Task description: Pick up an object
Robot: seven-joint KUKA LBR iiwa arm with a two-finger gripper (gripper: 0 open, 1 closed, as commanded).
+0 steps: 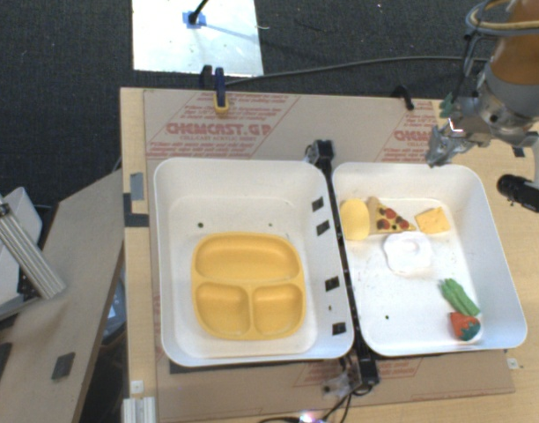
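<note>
The right bin holds a pale yellow rounded piece, a toy pizza slice, a yellow cheese wedge, a white round lid-like piece, a green pod and a red-orange piece. My gripper hangs over the far rim of the right bin, near its back right corner, above and apart from all the objects. Nothing shows between its tips.
The left bin holds a yellow divided plate. A black divider strip runs between the two bins. A blue clamp stands at the bench's far edge, and a cable crosses behind it.
</note>
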